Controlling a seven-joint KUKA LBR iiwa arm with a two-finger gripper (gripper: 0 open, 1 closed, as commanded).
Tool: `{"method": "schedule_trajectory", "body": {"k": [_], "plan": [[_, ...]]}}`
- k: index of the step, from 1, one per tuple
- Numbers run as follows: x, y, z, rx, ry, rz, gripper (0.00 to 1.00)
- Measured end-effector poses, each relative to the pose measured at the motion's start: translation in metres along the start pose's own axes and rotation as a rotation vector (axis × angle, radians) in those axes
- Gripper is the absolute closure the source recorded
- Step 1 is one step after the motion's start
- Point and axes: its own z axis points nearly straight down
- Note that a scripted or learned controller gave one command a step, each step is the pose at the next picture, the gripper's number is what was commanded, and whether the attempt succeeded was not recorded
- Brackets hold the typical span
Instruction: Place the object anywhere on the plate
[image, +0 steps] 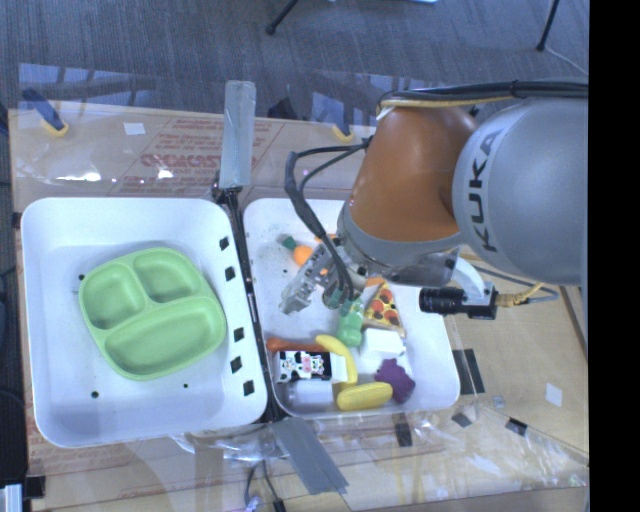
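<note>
Right bin (440, 375), near end, toward 6 o'clock of the frame: a yellow piece (363, 396), a purple piece (397, 379), a black-and-white patterned block (303, 366), a banana-shaped yellow piece (333, 345), a white block (380, 345); all packed touching or just beside one another against the near wall. Mid-bin: a green bottle-shaped toy (350, 326) and a pizza-slice toy (382, 308), both just beside the gripper (312, 280), which hangs low at the bin's centre under the orange-banded wrist; whether the jaws are open or closed cannot be told, and nothing is visibly held. Far end, toward 12 o'clock: a small orange-and-green piece (297, 250), apart from the pile. Step judged: pick not yet secured; no object is singled out, and all candidates lie in the right bin. Left bin (40, 300), toward 9 o'clock: green divided plate (153, 310), three wells, bare. Next move calls for a firm grasp on one isolated item, a lift above the shared divider wall (243, 290), then travel toward 9 o'clock. Room: crowded at the near wall, freer at the far end; broad margin round the plate.
</note>
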Motion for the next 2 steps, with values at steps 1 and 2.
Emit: {"method": "schedule_trajectory", "body": {"k": [1,2], "plan": [[0.0,0.0,0.0,0.0,0.0,0.0,0.0],[0.017,0.01,0.054,-0.001,-0.002,-0.263,0.0]]}}
